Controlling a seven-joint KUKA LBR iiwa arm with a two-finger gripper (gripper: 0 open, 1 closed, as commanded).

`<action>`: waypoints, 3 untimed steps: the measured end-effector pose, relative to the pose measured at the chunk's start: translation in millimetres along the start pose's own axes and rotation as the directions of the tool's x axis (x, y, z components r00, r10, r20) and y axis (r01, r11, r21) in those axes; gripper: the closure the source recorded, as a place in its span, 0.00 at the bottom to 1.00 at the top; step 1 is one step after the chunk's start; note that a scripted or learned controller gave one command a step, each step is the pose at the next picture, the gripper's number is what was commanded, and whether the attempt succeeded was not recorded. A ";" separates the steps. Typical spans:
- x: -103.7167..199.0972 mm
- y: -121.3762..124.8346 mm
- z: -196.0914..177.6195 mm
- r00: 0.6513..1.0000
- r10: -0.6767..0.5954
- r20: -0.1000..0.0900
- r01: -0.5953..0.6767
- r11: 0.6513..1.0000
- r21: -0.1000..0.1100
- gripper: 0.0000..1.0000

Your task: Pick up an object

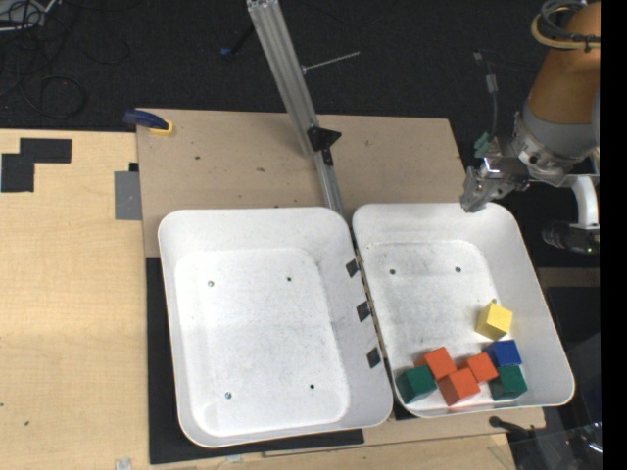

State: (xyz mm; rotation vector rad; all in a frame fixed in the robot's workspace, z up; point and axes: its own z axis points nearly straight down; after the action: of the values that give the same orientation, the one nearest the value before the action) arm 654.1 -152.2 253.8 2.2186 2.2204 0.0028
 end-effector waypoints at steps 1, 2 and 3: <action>59.7 -13.0 0.3 1.000 -0.004 -0.003 0.004 1.000 0.007 1.00; 107.7 -26.6 -1.2 1.000 -0.003 -0.003 0.003 1.000 0.007 1.00; 169.2 -29.0 9.6 1.000 -0.004 -0.003 0.004 1.000 0.008 1.00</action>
State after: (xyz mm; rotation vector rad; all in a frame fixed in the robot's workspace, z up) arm 624.9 16.9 244.0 2.2199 2.2303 -0.0024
